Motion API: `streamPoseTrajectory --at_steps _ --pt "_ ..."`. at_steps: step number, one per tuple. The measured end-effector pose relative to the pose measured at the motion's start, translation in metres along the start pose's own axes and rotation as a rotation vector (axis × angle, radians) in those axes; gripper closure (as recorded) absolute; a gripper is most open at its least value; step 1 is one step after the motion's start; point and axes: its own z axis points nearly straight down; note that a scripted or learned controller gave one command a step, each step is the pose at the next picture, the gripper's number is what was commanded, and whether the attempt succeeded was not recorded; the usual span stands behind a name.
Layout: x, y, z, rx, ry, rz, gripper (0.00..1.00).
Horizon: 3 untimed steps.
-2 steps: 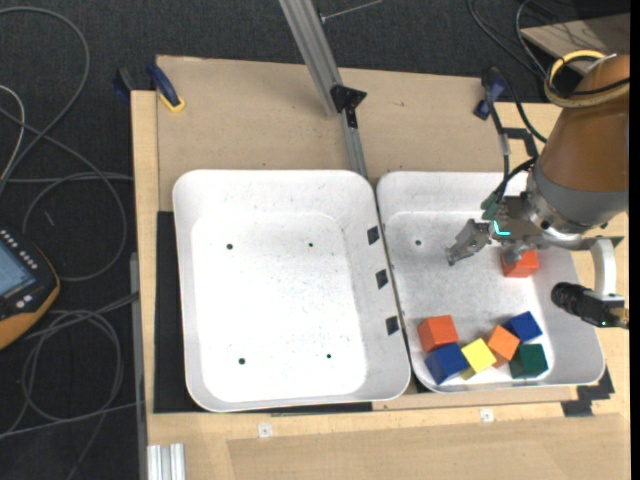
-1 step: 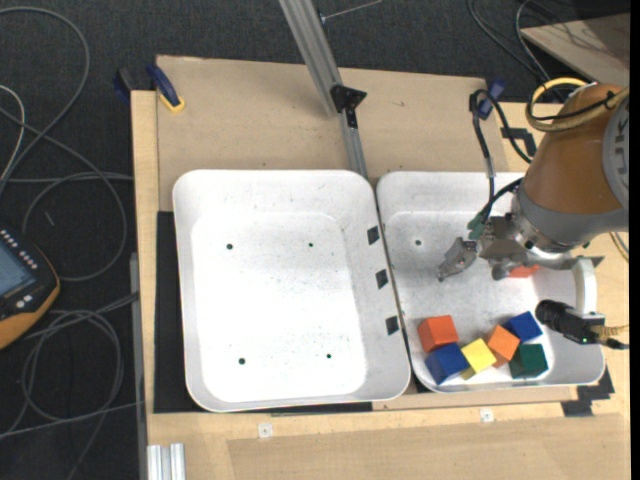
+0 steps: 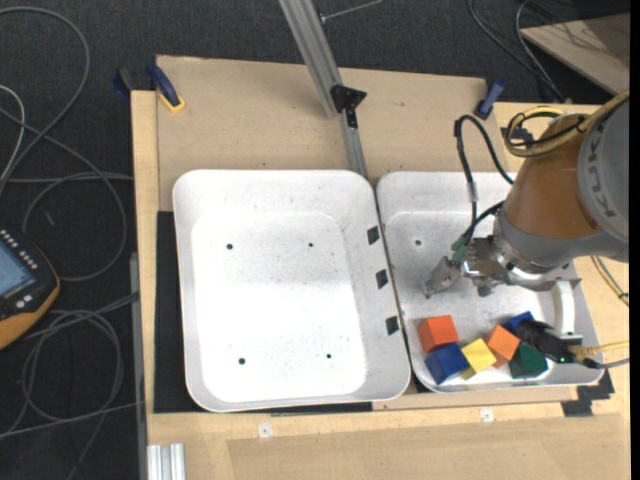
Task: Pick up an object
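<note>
I saw the blocks (image 3: pixel 480 353) clustered in the right bin's (image 3: pixel 420 218) near corner, the left bin (image 3: pixel 200 203) just beside it.

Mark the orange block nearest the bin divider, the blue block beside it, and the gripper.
orange cube block (image 3: pixel 436 331), camera view, top face.
blue cube block (image 3: pixel 449 362), camera view, top face.
gripper (image 3: pixel 458 276), camera view, midway between fingertips.

A single fixed camera looks down from above at a slant, taking in the whole wooden surface (image 3: pixel 300 98) and both white bins (image 3: pixel 270 288) from a moderate distance. The arm (image 3: pixel 560 198) enters from the frame's right side.
</note>
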Motion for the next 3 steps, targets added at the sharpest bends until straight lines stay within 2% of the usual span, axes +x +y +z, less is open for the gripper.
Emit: streamPoseTrajectory --at_steps 1,2,3 --pt "0.001 -0.001 0.034 -0.001 0.0 0.0 0.0" --pt "0.001 0.001 0.021 -0.008 -0.001 0.0 1.0" --pt "-0.001 -0.004 -0.041 -0.015 -0.004 -0.001 1.0"
